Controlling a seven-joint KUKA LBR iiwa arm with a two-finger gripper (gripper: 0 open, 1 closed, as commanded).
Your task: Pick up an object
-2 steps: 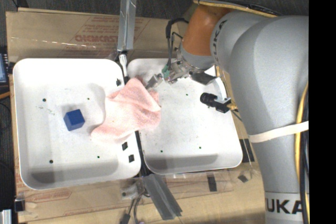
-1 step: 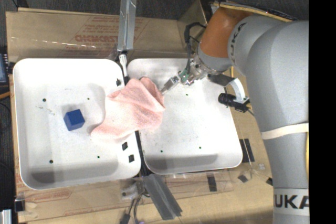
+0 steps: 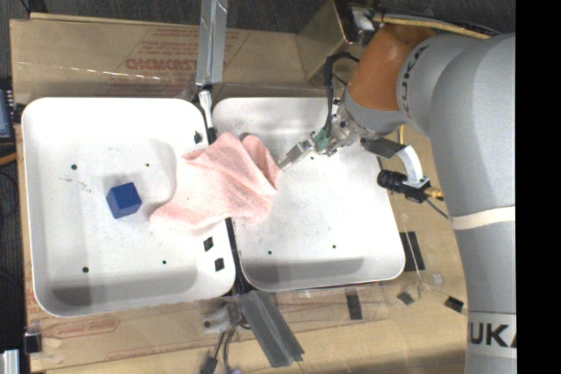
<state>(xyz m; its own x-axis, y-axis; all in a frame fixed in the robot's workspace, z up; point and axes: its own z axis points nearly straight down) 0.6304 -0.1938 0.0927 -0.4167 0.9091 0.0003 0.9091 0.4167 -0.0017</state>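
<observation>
Here the pink cloth (image 3: 223, 184) lies draped over the wall between the two white bins, part of it in the left bin (image 3: 53, 188) and part in the right bin (image 3: 351, 250), with its far right corner bunched up toward the arm. The claw (image 3: 294, 156) sits low in the right bin, just beside that raised corner, but whether its tips are spread or pressed together I cannot tell at this size, and no fabric shows between them. A blue cube (image 3: 124, 199) rests in the left bin, well apart from the arm.

The cloth looks like the nearest candidate. To grasp it well, I judge the claw should come down on the bunched fold rather than the flat part, since a ridge gives the tips something to pinch. It should close fully before lifting, then rise straight up. A risk is that the cloth snags on the divider wall and slips free, so a slow lift seems wise.
</observation>
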